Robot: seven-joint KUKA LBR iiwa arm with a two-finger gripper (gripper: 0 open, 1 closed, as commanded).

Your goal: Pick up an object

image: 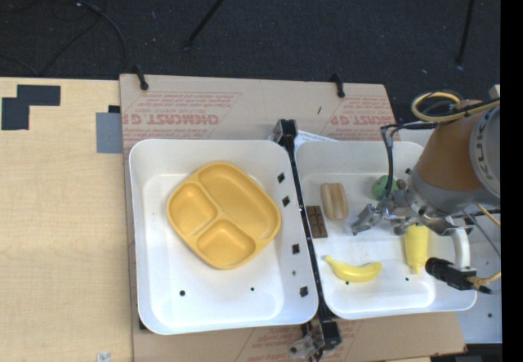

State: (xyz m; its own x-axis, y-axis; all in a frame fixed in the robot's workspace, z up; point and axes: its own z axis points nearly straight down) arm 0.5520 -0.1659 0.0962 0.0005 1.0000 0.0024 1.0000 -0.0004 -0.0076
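Banana (353, 270) lies crosswise, below-left of gripper (369, 218); tan block (333, 200) sits above-left. Gripper's opening and hold: cannot tell.

A brown cardboard sheet with red print (245, 111) lies under two shallow white plastic bins (155, 189), mid-frame. Pale wooden bench surface (57, 230) fills the left side, bearing dark rectangular patches (29, 103). Dark carpet with cables (245, 9) spans the top.
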